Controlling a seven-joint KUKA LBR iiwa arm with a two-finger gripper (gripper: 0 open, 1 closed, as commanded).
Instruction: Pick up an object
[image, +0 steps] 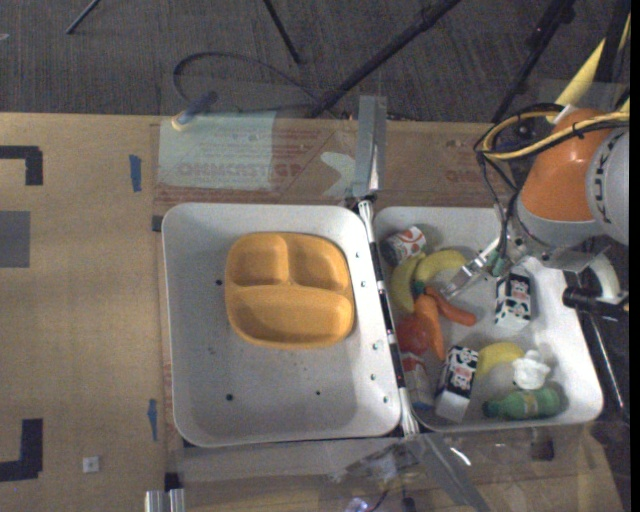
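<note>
I have the claw (472, 272) low in the right bin (575, 345), its tips just beside the yellow banana (440, 264) and above the orange carrot (450, 308). The tips look spread a little, with nothing between them, though the picture is soft there and I would not swear to the gap.

No one object is set for the task; the nearest candidates are that banana, the carrot, and the small milk carton (513, 300) just to the claw's other side. Further forward lie a second carton (458, 375), a lemon (499, 355) and a green bottle (522, 402). The left bin (195, 380) holds an orange divided plate (290, 288), well apart from the arm.

My worry is crowding. The banana, a second banana (403, 285) and the carrot lie touching or nearly so, and I judge that closing here could pinch two at once or squeeze a curved, smooth fruit out sideways. If the tips land on the banana's rounded back, I expect it to roll towards the bin wall. A descent too deep could jam the tips on the bin floor.
</note>
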